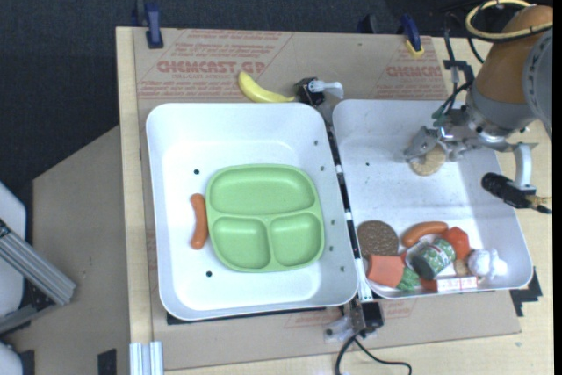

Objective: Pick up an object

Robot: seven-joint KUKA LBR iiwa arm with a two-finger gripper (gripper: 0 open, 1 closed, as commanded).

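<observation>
Here, two white bins (pixel 176 189) — one green plate (pixel 263 217), two sausages (pixel 198 220); the gripper (pixel 432 150) sits over a tan piece (pixel 428 162) — grip unclear.

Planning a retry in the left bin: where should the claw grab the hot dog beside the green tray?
Grip the hot dog across its narrow middle, coming straight down. It lies flat, lengthwise along the green tray, so close the fingers left-right; the tray-side gap looks tight.

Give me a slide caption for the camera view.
Gripper over a tan object in the right bin; green tray in the left.
</observation>
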